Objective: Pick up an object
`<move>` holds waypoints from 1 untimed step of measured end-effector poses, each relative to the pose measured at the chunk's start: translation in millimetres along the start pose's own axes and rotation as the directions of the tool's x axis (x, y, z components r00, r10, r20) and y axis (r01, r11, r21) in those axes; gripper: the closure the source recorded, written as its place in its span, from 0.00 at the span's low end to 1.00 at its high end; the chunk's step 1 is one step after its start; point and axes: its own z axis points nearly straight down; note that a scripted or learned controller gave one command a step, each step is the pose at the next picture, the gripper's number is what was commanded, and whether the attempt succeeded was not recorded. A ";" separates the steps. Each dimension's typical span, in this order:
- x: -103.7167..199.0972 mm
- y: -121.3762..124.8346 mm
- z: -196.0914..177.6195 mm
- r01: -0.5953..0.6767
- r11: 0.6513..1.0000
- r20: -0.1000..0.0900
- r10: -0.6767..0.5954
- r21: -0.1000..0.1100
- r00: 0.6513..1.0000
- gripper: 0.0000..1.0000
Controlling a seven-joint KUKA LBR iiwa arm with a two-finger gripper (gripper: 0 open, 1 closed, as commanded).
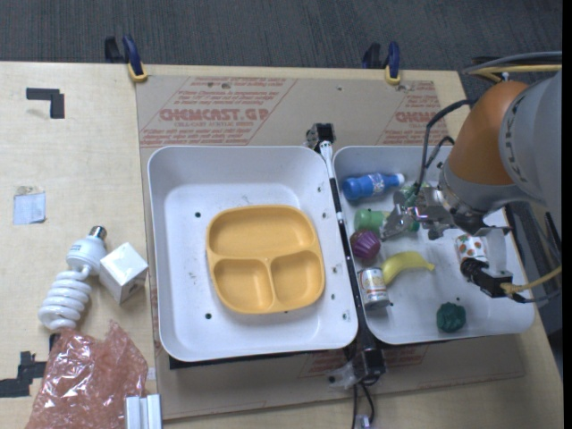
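Banana (pixel 407 265) lies lower centre of the right bin (pixel 487 331), just below the tool (pixel 402 222); whether the tool is open I cannot tell. Descend centred across its narrow width, avoiding the purple object (pixel 365 244) and can (pixel 374 289).

Landmark: yellow divided tray (pixel 265 259), lying flat in the left white bin (pixel 179 239).
Right white bin (pixel 500 324): just right of the tray's bin, their rims touching.
Blue bottle (pixel 372 185): up and right of the tray, on its side.
Purple object (pixel 365 244): just right of the tray, across the rims.
Banana (pixel 407 264): right of the purple object.
Small can (pixel 374 288): right of the tray's lower corner.
Dark green object (pixel 451 317): far right, below the banana.
End effector (pixel 404 220): above the banana, beside a green item (pixel 369 218); the finger state is unclear.
Spiral light bulb (pixel 71 284): on the table (pixel 71 168), well left of the tray, beside a small white box (pixel 123 270).
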 end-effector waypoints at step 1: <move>12.8 -45.6 22.9 -0.002 1.000 -0.001 0.002 0.000 1.000 0.00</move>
